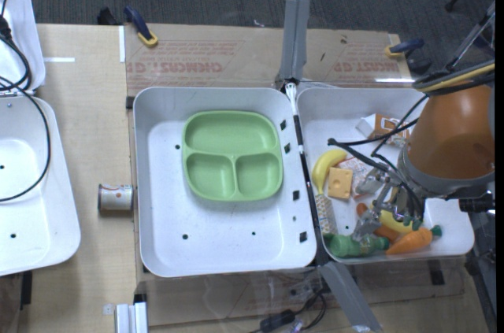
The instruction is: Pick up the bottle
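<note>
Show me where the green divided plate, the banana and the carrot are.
green divided plate [233, 154]: camera view, the ridge between its compartments.
banana [326, 164]: camera view, the middle of its yellow curve.
carrot [409, 242]: camera view, its orange body.

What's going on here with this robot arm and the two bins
A grey and orange robot arm reaches into the right bin, its gripper low over a pile of toy food: a banana, a cheese slice, a carrot. The left bin holds a green divided plate. No bottle can be made out.

Arm [457, 138] over right bin's [346, 97] contents.
</note>
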Tool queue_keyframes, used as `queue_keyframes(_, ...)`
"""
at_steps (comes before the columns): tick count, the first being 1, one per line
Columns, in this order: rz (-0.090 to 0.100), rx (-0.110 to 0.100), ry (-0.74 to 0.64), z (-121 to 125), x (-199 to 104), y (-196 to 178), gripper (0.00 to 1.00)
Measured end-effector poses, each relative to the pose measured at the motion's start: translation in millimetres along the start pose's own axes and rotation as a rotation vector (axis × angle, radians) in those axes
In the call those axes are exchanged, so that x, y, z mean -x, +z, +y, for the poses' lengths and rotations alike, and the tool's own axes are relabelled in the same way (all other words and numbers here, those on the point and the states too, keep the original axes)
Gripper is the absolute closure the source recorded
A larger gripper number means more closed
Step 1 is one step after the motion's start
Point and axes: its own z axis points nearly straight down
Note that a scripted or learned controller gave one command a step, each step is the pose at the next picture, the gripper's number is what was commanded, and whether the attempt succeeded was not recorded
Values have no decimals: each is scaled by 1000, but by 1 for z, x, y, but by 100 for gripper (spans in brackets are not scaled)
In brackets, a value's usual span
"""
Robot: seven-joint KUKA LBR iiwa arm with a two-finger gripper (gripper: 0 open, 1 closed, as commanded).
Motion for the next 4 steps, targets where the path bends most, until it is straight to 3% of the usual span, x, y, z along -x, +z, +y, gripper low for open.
queue_keyframes(1, -2, 2, 5, 0, 1, -9, 100)
queue_keyframes(2, -5, 1, -233, 58, 148, -12, 100)
queue_keyframes(3, -5, 0, -282, 5, 175, 33, 100)
queue_keyframes(4, -5, 0, -433, -58, 196, 33, 100)
